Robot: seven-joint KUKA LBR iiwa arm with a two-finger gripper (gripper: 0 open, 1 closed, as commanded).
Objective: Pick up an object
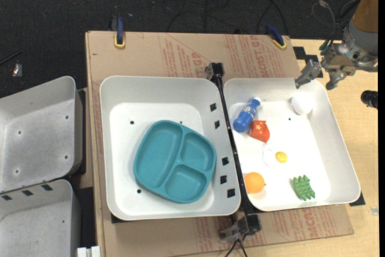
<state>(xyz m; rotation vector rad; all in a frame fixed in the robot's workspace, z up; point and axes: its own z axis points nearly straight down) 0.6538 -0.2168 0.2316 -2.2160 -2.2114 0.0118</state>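
The claw (319, 75) hangs with its fingers spread wide and nothing between them, over the far right corner of the right bin (343, 153). In that bin lie a white ball (301, 105) just beside the claw, a blue bottle (246, 115), a red piece (260, 130), a yellow ball (281, 157), an orange (255, 182) and a green toy (304, 187). The left bin (114, 129) holds a teal divided plate (174, 161).

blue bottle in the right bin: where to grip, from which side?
Grip the blue bottle across its wide blue body, coming straight down. It lies on its side, white cap toward the bin's far edge, so the fingers should close across its long axis. The red object sits close beside the base; gripping mid-body likely keeps clear of it. The gripper hovers over the bin's far right corner.
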